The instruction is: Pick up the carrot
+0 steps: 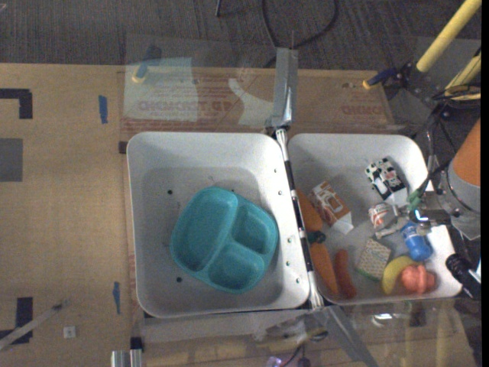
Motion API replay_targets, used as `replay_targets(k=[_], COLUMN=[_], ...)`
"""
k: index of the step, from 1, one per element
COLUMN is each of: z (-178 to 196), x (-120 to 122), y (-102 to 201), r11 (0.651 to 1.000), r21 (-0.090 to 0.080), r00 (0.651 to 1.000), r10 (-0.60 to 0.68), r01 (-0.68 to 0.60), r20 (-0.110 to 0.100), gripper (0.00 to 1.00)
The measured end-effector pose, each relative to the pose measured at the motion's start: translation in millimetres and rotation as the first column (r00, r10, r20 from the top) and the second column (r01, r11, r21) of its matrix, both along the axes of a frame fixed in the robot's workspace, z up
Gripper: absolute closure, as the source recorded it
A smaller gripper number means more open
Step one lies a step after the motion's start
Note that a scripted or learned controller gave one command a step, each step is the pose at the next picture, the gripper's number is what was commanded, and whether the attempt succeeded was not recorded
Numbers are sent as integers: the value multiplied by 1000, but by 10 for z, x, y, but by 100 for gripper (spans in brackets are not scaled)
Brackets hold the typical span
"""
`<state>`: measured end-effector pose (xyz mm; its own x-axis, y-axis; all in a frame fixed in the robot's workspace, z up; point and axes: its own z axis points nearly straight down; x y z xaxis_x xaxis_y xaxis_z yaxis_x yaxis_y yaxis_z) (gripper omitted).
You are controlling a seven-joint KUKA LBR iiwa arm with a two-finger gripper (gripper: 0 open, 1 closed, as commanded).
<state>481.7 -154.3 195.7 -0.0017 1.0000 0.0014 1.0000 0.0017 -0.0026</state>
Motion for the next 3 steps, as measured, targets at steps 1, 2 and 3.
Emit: replay_targets(k=[1, 2, 3], z=[-958, -1002, -996], x=[32, 37, 74], y=[435, 491, 532], r11=[984, 995, 991], r21=[-8, -17, -8], r00=[984, 995, 990], r10=[176, 95, -135], r01=[-176, -95, 135], r20=[15, 27, 41], gripper=[0, 0, 0])
